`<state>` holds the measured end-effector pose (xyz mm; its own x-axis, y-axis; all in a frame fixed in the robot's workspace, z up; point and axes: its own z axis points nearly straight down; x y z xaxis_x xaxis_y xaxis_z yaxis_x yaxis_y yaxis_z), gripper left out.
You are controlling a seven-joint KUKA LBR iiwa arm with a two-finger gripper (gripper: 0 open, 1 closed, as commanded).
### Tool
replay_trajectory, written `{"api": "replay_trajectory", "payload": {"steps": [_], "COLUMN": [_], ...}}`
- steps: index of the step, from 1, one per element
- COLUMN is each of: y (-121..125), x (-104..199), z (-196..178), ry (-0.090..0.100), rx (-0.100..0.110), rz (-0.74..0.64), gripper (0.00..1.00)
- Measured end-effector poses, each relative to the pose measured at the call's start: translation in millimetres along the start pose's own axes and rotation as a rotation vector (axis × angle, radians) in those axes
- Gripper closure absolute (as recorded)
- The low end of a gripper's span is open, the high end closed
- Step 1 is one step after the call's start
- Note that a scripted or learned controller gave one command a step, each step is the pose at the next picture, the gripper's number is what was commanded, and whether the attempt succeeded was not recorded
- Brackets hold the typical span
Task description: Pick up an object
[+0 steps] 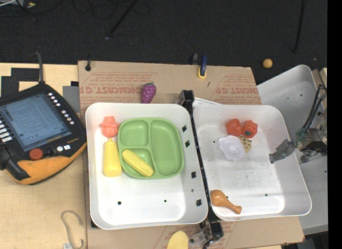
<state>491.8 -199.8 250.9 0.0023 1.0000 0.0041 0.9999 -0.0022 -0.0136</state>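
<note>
The right bin holds a red and orange toy pepper, a clear crumpled cup, a small speckled wedge and a brown drumstick near its front left corner. My gripper hangs at that bin's right rim, right of the cup and apart from every object. In the left bin lies a green divided plate with a corn cob in it. A yellow bottle and a pink toy sit beside the plate.
A teach pendant rests on the bench to the left. Purple grapes lie on the cardboard behind the left bin. A yellow toy sits in front of the bins, and a clamp stands at the back edge.
</note>
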Motion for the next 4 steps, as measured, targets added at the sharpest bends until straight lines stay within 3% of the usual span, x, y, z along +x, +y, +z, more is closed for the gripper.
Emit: {"api": "replay_trajectory", "payload": {"steps": [1, 4], "y": [2, 7], "x": [0, 26], "z": [-6, 147], "ry": [-0.003, -0.001], "rx": [-0.011, -0.008], "rz": [-0.002, -0.002], "gripper": [0.0, 0.0]}}
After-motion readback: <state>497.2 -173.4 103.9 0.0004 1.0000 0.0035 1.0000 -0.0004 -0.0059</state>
